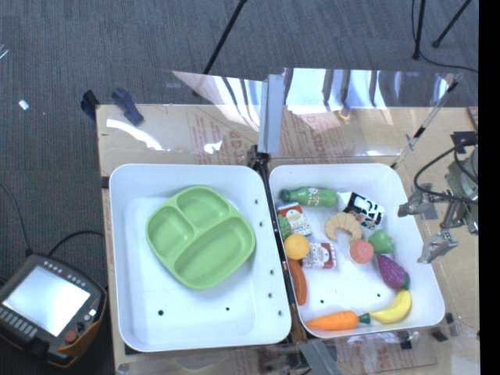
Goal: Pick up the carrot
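Carrot [337, 319] lies at the front edge of the right bin [428, 287], on its side, with the orange body pointing left and the small green top at its right end, just beside the banana [394, 308]. It looks smooth and bright orange, thicker near the green top.

The arm comes in from the right, and the hand [430, 229] stays outside the right wall of this bin, well apart from the carrot. Its two grey fingers [437, 248] stand apart from each other and nothing is between them, so the hand is open.

I count two white bins on the table [187, 135]. The left bin [125, 287] holds one green plate [201, 237] with three compartments. In the right bin there are one green bottle [311, 197], one croissant [344, 224], one orange fruit [296, 246], one purple eggplant [391, 271], one yellow banana and one carrot. A second long orange thing [298, 281] lies along the left wall of this bin; I cannot tell what it is. There are also some small packets, too small to name.
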Controlling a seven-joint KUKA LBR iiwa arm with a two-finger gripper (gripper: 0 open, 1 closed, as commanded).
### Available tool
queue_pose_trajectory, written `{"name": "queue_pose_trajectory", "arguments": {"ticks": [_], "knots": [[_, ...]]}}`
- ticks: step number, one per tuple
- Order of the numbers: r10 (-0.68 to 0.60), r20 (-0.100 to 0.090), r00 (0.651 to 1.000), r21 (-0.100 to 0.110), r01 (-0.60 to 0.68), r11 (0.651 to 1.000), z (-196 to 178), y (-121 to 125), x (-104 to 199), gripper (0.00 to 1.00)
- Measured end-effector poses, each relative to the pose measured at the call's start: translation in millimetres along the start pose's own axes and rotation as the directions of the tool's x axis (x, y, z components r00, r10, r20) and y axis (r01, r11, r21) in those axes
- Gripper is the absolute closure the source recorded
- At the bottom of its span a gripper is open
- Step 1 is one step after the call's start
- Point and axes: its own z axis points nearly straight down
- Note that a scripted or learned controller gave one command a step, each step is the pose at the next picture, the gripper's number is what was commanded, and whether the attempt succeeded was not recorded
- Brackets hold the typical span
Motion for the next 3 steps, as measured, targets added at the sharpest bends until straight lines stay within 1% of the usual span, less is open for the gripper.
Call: {"name": "queue_pose_trajectory", "arguments": {"ticks": [1, 2, 3], "knots": [[-0.039, 0.003, 0.999, 0.001, 0.039, 0.999, -82.4, -124.2, 55.5, 1.00], [-0.040, 0.005, 0.999, 0.001, 0.040, 0.999, -92.0, -123.7, 54.3, 1.00], [-0.283, 0.006, 0.959, 0.004, 0.283, 0.959, -196.1, -121.7, 68.1, 1.00]]}}
